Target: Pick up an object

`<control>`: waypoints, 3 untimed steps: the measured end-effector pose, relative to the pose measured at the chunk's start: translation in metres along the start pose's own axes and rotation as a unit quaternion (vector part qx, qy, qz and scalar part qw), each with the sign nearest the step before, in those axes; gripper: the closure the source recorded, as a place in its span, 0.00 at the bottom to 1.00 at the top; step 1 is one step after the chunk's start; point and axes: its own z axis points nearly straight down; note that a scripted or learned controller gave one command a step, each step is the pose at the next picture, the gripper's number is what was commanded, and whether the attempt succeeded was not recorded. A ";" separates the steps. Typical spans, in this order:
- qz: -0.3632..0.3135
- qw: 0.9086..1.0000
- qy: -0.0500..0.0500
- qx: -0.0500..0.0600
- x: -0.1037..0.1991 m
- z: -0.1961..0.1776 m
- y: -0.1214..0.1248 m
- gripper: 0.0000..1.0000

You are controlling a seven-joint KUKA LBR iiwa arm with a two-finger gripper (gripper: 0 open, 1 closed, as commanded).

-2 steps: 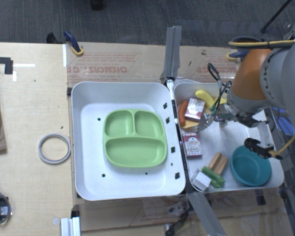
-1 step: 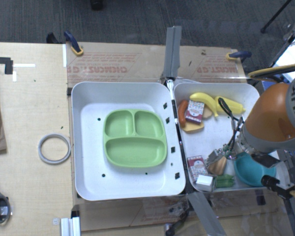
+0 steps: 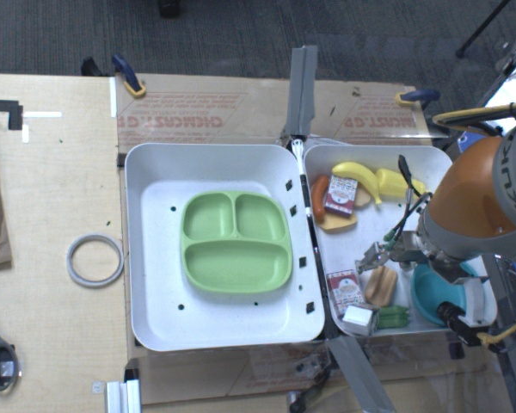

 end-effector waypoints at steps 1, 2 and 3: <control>-0.010 1.000 -0.005 0.014 0.007 -0.001 0.118 0.00; -0.037 0.999 -0.004 0.022 -0.049 -0.004 0.162 0.00; -0.039 0.999 -0.005 0.026 -0.050 -0.012 0.161 1.00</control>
